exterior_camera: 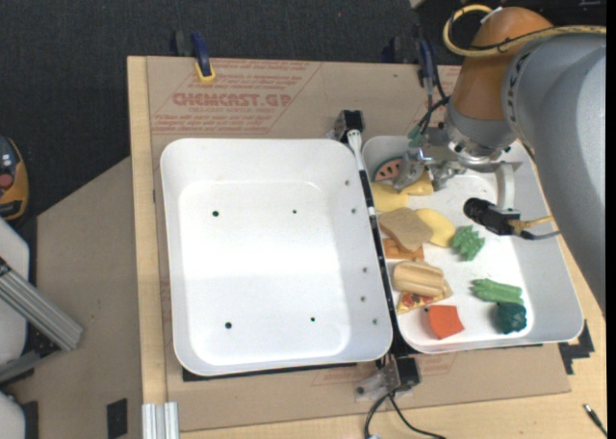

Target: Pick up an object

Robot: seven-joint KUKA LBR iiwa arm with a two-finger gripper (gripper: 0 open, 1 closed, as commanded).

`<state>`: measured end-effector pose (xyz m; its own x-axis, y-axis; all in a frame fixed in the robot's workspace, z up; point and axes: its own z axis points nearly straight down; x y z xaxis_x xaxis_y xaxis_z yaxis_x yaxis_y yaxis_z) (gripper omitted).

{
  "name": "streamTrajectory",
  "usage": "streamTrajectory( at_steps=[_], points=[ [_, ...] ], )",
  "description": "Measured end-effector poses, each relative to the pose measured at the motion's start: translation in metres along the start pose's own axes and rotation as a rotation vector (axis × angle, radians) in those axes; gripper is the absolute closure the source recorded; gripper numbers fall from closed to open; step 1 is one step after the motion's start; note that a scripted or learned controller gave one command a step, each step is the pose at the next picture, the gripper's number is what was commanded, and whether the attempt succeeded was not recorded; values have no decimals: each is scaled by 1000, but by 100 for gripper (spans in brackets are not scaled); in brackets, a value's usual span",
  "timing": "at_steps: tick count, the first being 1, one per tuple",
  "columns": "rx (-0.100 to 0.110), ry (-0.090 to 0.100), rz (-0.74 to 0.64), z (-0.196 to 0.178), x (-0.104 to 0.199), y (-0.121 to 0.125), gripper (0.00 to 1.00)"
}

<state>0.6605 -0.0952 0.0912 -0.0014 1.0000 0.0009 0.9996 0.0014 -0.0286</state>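
Grey arm's gripper (421,169) sits low over the far end of right bin (553,317), right by the yellow piece (390,197) and a reddish round item (389,171); finger state cannot be told. Nearer in that bin: tan slice (405,226), bread roll (421,279), orange block (444,321), green pieces (469,242).
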Motion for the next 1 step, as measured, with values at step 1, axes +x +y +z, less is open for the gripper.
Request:
streamTrajectory(
  at_steps=[1],
  points=[
    [-44, -1, -5, -102, 71, 6, 100]
  ],
)
